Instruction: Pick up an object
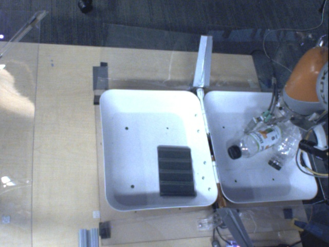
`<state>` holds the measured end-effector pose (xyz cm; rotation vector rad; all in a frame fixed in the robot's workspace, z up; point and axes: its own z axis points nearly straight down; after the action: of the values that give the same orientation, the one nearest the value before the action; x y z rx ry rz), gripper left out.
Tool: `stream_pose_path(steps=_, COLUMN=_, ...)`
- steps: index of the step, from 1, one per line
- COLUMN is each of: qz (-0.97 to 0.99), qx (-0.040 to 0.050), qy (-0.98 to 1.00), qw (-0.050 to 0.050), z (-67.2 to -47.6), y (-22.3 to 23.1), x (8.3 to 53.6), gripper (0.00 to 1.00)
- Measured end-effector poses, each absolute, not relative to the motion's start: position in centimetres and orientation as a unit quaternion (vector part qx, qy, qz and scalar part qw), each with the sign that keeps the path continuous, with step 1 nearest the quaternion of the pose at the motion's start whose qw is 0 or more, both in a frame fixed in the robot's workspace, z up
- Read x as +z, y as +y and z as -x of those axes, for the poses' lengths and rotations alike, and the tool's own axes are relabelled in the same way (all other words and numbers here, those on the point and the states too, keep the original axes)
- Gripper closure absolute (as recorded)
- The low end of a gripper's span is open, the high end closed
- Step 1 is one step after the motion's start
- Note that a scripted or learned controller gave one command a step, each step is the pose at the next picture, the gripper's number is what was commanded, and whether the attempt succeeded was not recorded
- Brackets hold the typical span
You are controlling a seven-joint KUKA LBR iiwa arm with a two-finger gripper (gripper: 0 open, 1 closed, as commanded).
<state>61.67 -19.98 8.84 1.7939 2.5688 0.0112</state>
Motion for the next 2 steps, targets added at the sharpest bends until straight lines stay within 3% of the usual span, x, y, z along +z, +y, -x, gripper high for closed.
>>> stream_pose_path(steps=1, qz=-0.538, qx=0.0022, qy=0.843, qw=0.002, z=-60.8, y=-19.9, x=9.9, gripper=0.00)
stream_pose_path(steps=2, qz=-0.441, qx=0.0046, qy=0.897, qw=0.006, z=-57.9, y=-20.0, x=8.9, gripper=0.00)
